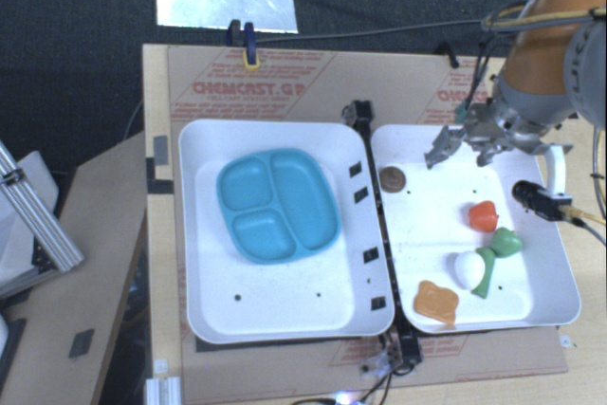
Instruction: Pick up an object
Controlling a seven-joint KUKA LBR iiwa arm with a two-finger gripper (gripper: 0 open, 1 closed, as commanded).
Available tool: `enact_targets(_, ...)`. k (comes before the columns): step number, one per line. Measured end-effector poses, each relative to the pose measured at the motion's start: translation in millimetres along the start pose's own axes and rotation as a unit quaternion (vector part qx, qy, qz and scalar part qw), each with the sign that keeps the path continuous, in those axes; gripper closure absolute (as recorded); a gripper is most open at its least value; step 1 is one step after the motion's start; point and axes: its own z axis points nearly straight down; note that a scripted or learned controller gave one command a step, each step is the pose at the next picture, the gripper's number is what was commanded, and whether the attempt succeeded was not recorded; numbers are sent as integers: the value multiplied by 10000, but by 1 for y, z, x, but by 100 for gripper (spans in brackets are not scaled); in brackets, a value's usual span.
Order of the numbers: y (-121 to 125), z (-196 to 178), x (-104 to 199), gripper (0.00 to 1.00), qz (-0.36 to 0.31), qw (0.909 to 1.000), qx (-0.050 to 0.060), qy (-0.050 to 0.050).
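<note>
Reaching in from the right, the grey arm [555,43] with its orange band is bending down over the far part of the right bin [417,147], its wrist tilting toward the divider between the two bins. The claw [467,150] is hanging just above the bin floor, its two fingers spreading apart, released, with nothing showing between them.

Taking the claw as the landmark: a small brown disc [392,178] is lying to its left and slightly nearer the camera, close to the bin's left wall. A red object [483,215] is sitting nearer the camera than the claw, apart from it. Beyond that, a green piece [499,251] is lying with a white egg-like object [467,269] touching it. An orange object [436,301] is resting farthest from the claw, near the bin's front wall.

Well to the left of the claw, a blue divided plate [278,204] is sitting in the left bin [204,299]. Both bins are resting on the cardboard-covered surface [285,81].
</note>
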Motion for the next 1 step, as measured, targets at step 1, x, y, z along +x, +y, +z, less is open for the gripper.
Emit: enact_targets(1, 3, -6, 0, 0, -8, 10000, -53, -6)
